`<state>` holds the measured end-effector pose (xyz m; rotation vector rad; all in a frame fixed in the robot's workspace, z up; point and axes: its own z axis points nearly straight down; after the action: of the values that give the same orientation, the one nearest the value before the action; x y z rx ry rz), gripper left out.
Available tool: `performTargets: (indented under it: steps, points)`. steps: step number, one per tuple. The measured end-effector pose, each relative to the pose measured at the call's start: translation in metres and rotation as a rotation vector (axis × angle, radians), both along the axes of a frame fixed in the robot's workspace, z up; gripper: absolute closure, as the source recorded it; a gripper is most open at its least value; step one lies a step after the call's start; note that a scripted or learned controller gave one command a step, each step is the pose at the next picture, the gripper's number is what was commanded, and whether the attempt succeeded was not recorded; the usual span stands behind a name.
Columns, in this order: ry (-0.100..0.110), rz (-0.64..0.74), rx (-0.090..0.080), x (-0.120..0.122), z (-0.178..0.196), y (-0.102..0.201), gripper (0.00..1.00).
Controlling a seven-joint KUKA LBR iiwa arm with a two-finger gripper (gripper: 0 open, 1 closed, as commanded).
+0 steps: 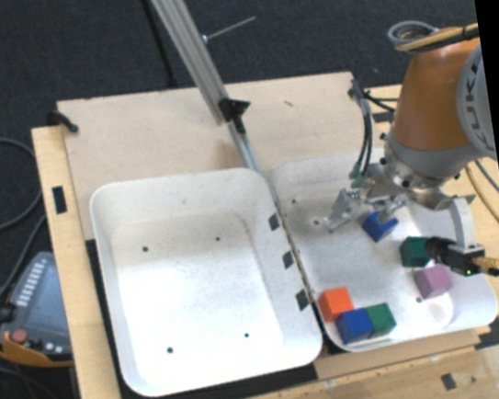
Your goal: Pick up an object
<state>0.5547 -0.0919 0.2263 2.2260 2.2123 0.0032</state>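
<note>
My gripper [351, 207] hangs over the middle of the right bin [313, 175], under the orange wrist band. A small blue block [380, 225] lies just to its lower right, close to it; whether they touch is unclear. Further right sit a dark green block [413, 252] and a purple block [432, 281]. Along the bin's front edge an orange cube [336, 301], a blue cube [353, 324] and a green cube [380, 318] are bunched together. I see nothing held by the gripper.
The left bin [110, 261] adjoins the right one, with black clips along the shared wall. A slanted aluminium pole [195, 53] rises behind the bins. Cables trail off the arm at the right, and a pendant lies at the far left.
</note>
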Motion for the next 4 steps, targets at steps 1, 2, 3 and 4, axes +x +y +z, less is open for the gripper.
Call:
performTargets:
  steps: [1,2,3,4]
  points:
    - [-0.005,-0.002,-0.001,0.001,0.011,-0.001,1.00]
    - [-0.004,-0.004,-0.001,0.001,0.010,-0.001,0.00]
    - [-0.005,0.004,-0.004,0.033,0.065,-0.055,0.00]
    - [0.011,0.002,0.000,0.010,-0.051,-0.103,0.00]
